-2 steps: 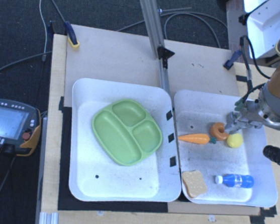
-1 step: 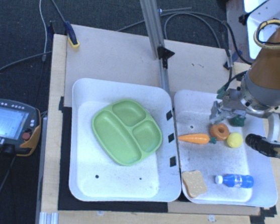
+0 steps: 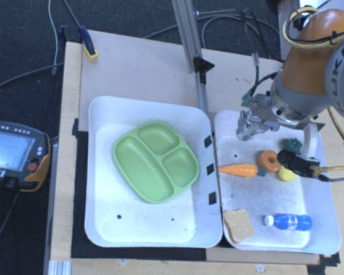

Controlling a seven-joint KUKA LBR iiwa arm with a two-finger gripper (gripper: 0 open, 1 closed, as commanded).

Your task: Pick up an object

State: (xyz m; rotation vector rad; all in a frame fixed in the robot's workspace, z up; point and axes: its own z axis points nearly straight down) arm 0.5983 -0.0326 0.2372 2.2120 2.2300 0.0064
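Carrot (image 3: 238, 169) in right bin (image 3: 328, 237) — just below gripper (image 3: 245, 133), apart from it, gripper state unclear

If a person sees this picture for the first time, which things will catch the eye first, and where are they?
The green divided plate lies alone in the left bin. The grey arm with its orange band reaches in from the right, and its gripper hangs over the back of the right bin. Just in front of it lies a carrot.
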